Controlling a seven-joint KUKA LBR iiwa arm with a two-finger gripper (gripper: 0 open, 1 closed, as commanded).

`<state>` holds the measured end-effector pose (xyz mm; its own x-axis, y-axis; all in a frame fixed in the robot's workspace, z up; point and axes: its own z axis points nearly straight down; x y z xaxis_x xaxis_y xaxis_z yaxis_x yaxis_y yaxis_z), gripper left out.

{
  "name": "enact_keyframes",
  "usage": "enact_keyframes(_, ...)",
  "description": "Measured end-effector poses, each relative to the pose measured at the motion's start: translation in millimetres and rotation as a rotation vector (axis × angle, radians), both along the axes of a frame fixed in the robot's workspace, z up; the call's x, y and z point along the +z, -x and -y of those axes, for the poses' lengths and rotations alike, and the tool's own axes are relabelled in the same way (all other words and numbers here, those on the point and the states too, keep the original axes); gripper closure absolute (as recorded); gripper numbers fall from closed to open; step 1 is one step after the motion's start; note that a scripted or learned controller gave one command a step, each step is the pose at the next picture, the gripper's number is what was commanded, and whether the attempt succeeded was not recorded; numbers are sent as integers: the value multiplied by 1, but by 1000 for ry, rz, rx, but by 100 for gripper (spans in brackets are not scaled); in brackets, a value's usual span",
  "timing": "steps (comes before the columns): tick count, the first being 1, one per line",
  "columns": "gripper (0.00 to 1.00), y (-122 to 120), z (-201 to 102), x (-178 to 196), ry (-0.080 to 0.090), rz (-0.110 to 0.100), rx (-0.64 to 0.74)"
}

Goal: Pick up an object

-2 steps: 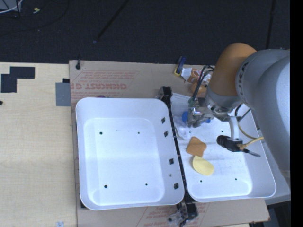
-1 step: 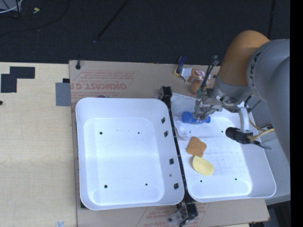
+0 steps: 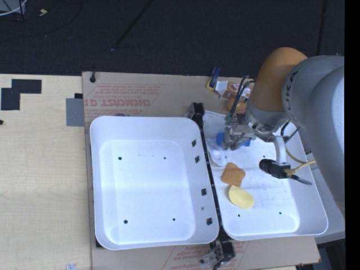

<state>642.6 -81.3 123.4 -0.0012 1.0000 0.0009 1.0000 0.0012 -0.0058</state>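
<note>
**Gripper low over the far end of the right bin, a blue object at its side**

Camera view: the arm (image 3: pixel 315 106) reaches in from the right and brings the gripper (image 3: pixel 233 140) down into the right bin (image 3: pixel 304 221), near that bin's far end and close to the wall it shares with the left bin (image 3: pixel 146 184). Whether the gripper is open or closed cannot be told from here, because the wrist hides its working end, and nothing can be seen held in it.

The closest candidate for the pick is a small blue object (image 3: pixel 220 140). It lies just beside the gripper, on the side toward the left bin, and it looks to be touching or nearly touching (the overlap is too tight to say which). It is too small and too covered to read a long axis.

Two other things lie nearer the camera in the same bin, both apart from the gripper. An orange-brown piece (image 3: pixel 233 175) sits just below it in the picture, and a yellow piece (image 3: pixel 241 197) lies right beside that, further toward the near rim.

My judgement is that the coming move depends on that sideways offset. The blue object seems to sit off the gripper's centre, toward the dividing wall, so a straight closing may miss it or push it against the wall. The bins rest on the pale worktop (image 3: pixel 39 167).
</note>
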Motion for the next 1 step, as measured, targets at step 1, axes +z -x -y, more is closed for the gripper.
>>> enact_keyframes(1, 100, -1, 2, 19, 1, 6, -1)
